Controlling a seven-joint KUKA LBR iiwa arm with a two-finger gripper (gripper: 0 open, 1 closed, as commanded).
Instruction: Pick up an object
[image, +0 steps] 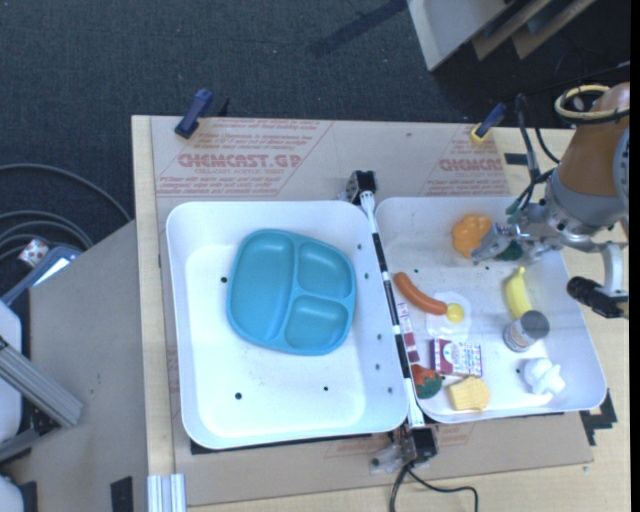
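The hand (497, 245) sits low over the right bin (580, 330), just beside an orange fruit (470, 233) at the far end; whether it is open or closed cannot be told. Near it lies a banana (516, 293). Further toward the near end: a sausage (421, 293), a small carton (455, 356), a cheese wedge (467, 394). The left bin (200, 380) holds a blue divided plate (292, 291) (lying flat).

My bench (300, 150) carries 2 white bins; the left bin (200, 400) holds a blue divided plate (291, 292); black cables (60, 215) lie left.
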